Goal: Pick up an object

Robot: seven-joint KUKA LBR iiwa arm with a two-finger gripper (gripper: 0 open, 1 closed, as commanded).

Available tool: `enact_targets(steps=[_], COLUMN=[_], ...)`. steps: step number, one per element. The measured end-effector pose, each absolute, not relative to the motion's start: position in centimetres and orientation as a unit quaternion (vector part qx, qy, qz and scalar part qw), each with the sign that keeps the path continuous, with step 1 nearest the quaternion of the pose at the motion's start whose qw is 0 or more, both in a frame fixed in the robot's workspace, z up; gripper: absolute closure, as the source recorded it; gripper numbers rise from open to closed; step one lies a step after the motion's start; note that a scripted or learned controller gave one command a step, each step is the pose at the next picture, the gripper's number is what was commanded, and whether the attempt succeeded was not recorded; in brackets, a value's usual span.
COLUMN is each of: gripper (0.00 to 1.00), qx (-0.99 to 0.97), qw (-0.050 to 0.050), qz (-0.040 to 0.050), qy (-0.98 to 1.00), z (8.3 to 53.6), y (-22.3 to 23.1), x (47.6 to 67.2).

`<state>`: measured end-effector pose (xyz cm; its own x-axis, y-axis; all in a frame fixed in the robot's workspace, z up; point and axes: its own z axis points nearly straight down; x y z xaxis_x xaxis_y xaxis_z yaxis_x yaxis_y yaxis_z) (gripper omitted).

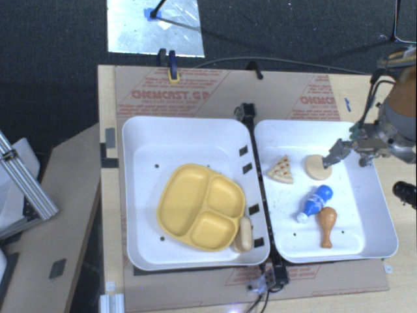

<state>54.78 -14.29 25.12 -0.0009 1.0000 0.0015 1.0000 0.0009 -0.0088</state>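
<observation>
Camera view, from above at a slant: my arm [399, 119] reaches in from the right, over the far right part of the right bin [371, 194].
My jaws [339, 154]: they hang just beside the round tan disc [318, 167], at its upper right edge; nothing shows between them, and I cannot tell whether they are parted or closed.
Round tan disc: it lies flat in the upper middle of the right bin, apart from the other pieces.
Pizza slice [282, 170]: a small toy wedge, just left of the disc, near the wall where the two bins meet.
Blue bottle [314, 203]: it lies tilted in the middle of the right bin, white cap towards the lower left.
Drumstick [326, 225]: a brown toy piece just below and right of the bottle, its thin end pointing to the near wall.
Left bin [189, 132]: it carries a yellow divided plate [201, 207] with three compartments, set towards the near right.
Bread roll [244, 233]: a pale oblong piece, touching the plate's lower right rim, beside the bin wall.
Surface [189, 90]: a board with red print lies under both bins, a blue clamp [172, 62] gripping its far edge.
</observation>
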Motion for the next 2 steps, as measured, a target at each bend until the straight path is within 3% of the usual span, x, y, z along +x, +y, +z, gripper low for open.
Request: enact_targets(steps=[1, 2], gripper=[0.0, 0.0], qx=[-0.706, -0.707], qw=[-0.001, 0.002], qz=[-0.0004, 0.0009], qy=[-0.708, -0.708], z=[25.7, 19.5], y=[-14.3, -14.6], x=[55.0, 54.7])
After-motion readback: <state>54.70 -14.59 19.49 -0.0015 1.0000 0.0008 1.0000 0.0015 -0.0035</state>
